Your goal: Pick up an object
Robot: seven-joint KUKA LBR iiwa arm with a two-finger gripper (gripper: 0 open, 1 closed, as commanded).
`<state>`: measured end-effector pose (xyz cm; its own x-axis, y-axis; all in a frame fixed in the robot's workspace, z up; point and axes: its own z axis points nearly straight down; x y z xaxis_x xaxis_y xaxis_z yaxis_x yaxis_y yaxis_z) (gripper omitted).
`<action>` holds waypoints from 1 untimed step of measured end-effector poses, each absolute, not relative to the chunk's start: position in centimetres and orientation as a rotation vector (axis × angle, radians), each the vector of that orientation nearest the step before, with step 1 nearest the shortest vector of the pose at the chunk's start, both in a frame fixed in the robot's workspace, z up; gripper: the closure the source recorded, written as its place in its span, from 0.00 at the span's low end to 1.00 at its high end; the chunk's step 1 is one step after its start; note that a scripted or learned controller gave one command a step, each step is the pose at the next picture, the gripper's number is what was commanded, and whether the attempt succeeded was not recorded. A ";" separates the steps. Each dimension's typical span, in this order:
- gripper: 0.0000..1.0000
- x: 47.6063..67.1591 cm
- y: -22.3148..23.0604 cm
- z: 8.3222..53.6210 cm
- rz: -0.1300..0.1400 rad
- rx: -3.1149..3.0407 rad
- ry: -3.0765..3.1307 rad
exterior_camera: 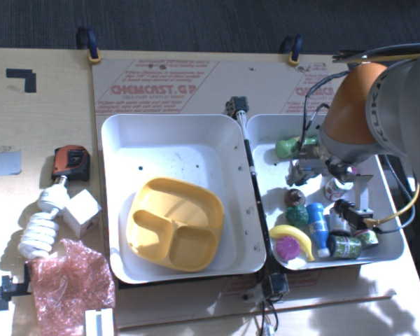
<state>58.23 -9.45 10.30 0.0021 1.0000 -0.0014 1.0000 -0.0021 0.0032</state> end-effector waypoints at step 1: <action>0.00 58.2 -9.5 10.3 0.002 2.221 2.217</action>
